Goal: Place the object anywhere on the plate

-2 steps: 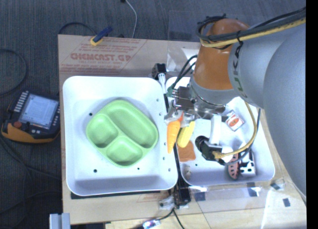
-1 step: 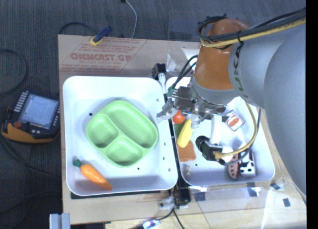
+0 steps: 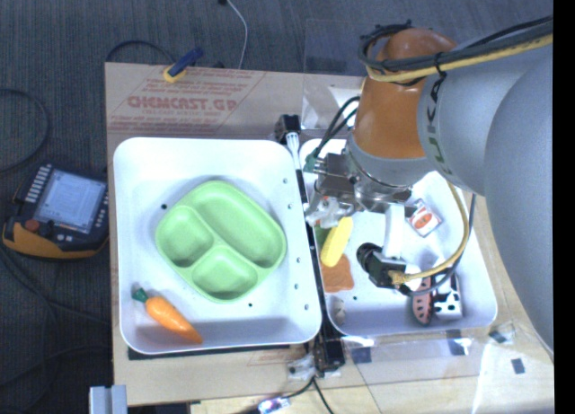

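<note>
Gripper point(image 3: 331, 215) low over the left side of the right-hand white bin point(image 3: 467, 313), hanging from the grey arm with its orange wrist band point(image 3: 400, 89), and right beneath it sits the yellow banana-shaped toy point(image 3: 336, 242). Whether the toy is actually pinched between the fingers, I cannot tell; the wrist body covers that spot, and the banana's top end disappears under the hardware. So no call on a grasp yet.

The yellow toy lies tilted, near the wall between the two bins, with a flat orange-brown piece point(image 3: 337, 276) just below it. Over in the left-hand white bin point(image 3: 135, 170) waits the green three-compartment plastic plate point(image 3: 221, 240), with a small orange toy carrot point(image 3: 167, 313) beside it at the bin's lower corner, off the plate.

My read: this is the pick, with the carry across to come. To do it well, the grip should close squarely across the banana's narrow width, lift straight up to clear the dividing walls, then travel left and let go low over any compartment so the toy doesn't bounce out.
</note>
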Controlling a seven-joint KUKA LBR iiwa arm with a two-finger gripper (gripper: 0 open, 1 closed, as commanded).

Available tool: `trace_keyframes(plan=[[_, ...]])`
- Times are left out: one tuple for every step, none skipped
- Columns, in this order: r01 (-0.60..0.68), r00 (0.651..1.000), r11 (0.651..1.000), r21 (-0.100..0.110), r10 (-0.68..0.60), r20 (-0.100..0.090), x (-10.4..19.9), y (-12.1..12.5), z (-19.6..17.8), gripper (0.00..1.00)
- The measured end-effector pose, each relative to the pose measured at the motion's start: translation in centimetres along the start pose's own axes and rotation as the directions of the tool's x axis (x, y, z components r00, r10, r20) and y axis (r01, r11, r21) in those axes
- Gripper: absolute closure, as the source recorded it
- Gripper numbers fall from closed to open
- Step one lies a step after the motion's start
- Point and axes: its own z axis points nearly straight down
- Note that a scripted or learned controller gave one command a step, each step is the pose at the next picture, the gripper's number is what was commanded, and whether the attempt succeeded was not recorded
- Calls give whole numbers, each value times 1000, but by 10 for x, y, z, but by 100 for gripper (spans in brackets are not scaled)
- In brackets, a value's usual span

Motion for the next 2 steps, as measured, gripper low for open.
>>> trace_keyframes(plan=[[-72, 997, 997, 6, 72, -2, 75, -26, 72, 100], [-174, 985, 985, -5, 174, -4, 102, -22, 122, 100]])
